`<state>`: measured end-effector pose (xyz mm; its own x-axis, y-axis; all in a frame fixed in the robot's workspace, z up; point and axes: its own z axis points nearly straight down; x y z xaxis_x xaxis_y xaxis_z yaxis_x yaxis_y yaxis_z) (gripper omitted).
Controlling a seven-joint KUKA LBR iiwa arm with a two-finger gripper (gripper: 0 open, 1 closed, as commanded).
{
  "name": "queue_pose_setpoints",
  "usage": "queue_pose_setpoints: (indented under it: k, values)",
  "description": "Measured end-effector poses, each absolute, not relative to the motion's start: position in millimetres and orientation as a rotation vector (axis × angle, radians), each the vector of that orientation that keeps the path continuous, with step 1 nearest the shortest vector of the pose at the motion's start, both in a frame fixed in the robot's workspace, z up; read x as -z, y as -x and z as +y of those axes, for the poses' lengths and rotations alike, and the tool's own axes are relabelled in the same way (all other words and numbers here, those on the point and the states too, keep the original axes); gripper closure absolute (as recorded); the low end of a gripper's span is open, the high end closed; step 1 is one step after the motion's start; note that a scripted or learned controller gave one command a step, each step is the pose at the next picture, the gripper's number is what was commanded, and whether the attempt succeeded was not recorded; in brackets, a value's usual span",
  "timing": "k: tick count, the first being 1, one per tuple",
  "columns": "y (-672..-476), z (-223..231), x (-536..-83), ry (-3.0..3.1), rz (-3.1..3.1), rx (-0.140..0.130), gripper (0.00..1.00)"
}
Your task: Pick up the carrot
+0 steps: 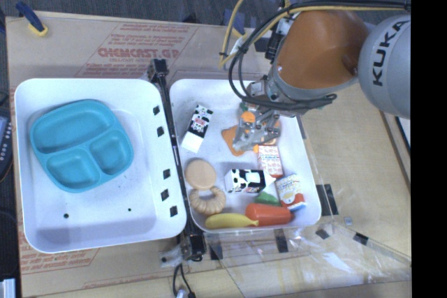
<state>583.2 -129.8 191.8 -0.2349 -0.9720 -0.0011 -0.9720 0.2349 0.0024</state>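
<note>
The carrot (268, 214) is an orange-red piece with a green top. It lies near the front edge of the right bin (304, 150), between a yellow banana (227, 221) and a small printed can (289, 192). My gripper (250, 135) hangs low over the middle of the right bin, well behind the carrot. It is just above a flat orange wedge (230, 137) and beside a small orange-and-white box (270, 160). Nothing shows between its fingers, and the wrist hides their spacing.
The right bin also holds a cow-patterned carton (198, 125), a cow-patterned block (246, 181), a tan disc (200, 173) and a ring-shaped biscuit (207, 201). A blue divided plate (78, 143) lies in the left bin (91, 227). A black clip rail (167, 143) divides the bins.
</note>
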Motion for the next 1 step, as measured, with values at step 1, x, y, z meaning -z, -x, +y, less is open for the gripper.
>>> queue_pose_setpoints:
  k: [1]
  values:
    - [-646.7, -140.4, -240.1, -1.827, -2.563, -0.009, 1.0]
